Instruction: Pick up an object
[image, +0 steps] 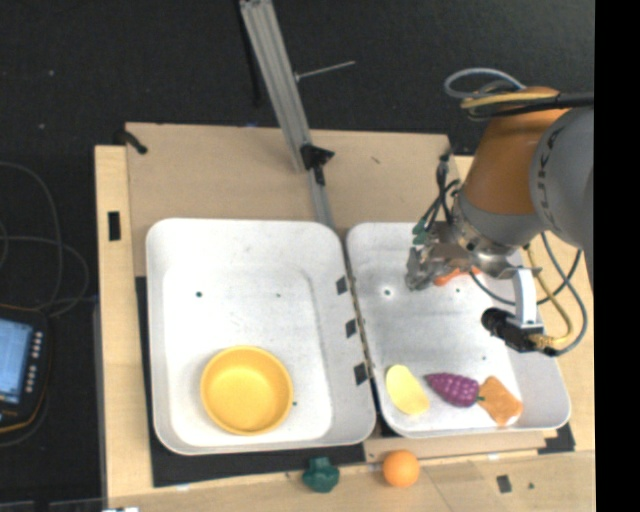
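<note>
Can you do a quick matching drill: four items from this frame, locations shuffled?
Items:
1. yellow bowl
2. purple toy
3. orange ball
4. gripper

Places:
A. on the bench, outside the bins, near edge
B. above the right bin's far part
C. left bin, near part
D. right bin, near edge, between a pale yellow piece and an orange piece

Pairs: 1-C, 2-D, 3-A, 4-B

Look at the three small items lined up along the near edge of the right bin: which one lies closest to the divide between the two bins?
The pale yellow piece. It sits leftmost, beside the divide; the purple piece is in the middle and the orange piece farthest right.
</note>
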